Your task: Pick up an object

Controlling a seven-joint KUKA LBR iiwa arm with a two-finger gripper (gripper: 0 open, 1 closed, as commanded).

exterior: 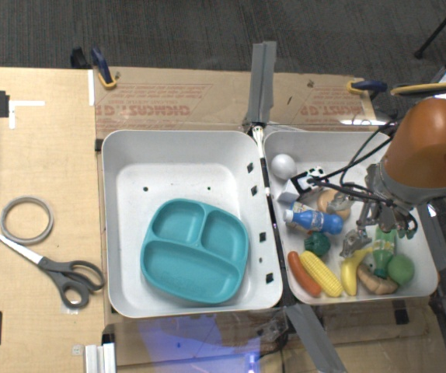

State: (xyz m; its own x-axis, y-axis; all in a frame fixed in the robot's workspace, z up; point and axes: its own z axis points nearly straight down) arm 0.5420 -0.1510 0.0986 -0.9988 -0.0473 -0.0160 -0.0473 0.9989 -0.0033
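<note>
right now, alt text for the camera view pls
The arm reaches from the right over the right bin, its gripper low among toy food: corn, banana, bottle. The left bin holds a teal tray; scissors lie on the bench.

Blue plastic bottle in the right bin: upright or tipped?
Tipped: the blue plastic bottle lies on its side, white cap pointing left.
</note>
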